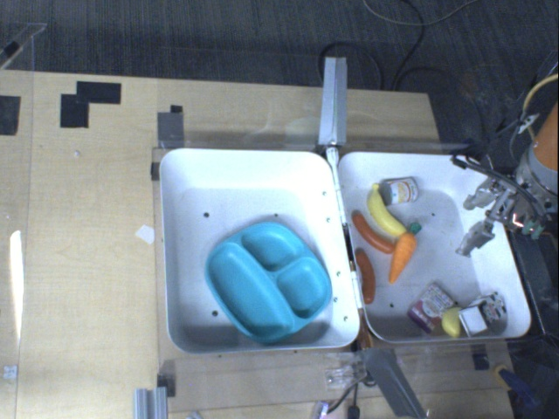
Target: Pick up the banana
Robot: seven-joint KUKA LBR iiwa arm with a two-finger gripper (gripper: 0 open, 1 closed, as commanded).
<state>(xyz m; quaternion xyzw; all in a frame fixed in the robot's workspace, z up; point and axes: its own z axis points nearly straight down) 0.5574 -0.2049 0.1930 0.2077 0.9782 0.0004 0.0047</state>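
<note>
While gripper hangs spread | banana (curved, smooth yellow) lies untouched

the left shallow white bin held a blue three-compartment plastic plate, while the right white bin held an orange toy carrot, two reddish-brown sausages, a small tin can and a purple packet.

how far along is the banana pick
Done: nothing yet; the banana lies in the right bin, against the small can and beside the carrot. In hand: the gripper is over the bin's right part, well apart from the banana, with nothing between its fingers. Left: move across to the banana, come down, grasp and lift it.
</note>
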